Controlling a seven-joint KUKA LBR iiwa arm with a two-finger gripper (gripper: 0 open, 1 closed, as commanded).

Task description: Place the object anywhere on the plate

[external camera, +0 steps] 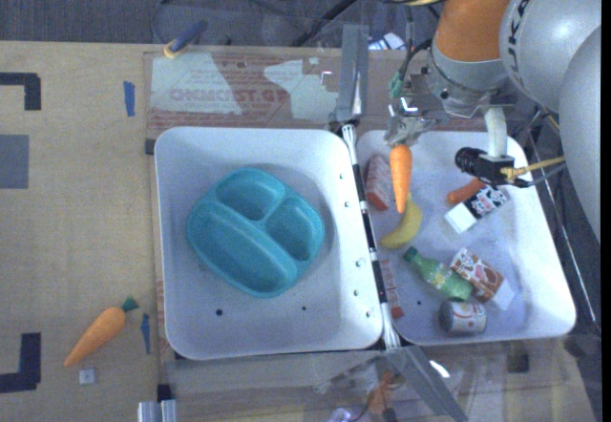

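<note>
A teal divided plate [254,233] lies in the left white bin [181,153], with nothing on it. An orange toy carrot [401,178] hangs point down over the left part of the right bin [535,248], near the wall between the two bins. My gripper [407,127] is directly above it, and its fingers are shut on the carrot's top end. The carrot is to the right of the plate and apart from it.
Under and around the carrot, the right bin holds a red-and-white packet [378,183], a banana [404,227], a green bottle [436,274], a can [463,317], a small carton [477,276] and a black-and-white box [483,203]. A second carrot [95,334] lies on the bench at lower left.
</note>
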